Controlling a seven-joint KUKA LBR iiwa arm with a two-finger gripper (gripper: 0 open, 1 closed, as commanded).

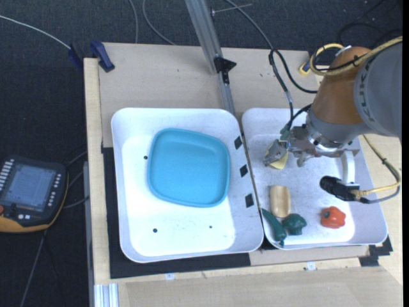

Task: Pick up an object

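Observation:
In the right bin my gripper hangs low near the upper left corner, directly over a small pale yellow piece that pokes out under its tip. Whether that piece is gripped is hidden by the wrist. A tan cylinder lies below it. A green soft toy rests at the bin's front left corner, and a red pepper-shaped toy sits toward the front right.
The left bin holds a blue square plate. A metal pole slants in from the top between the bins. A black plug with a yellow cable hangs off the arm above the red toy.

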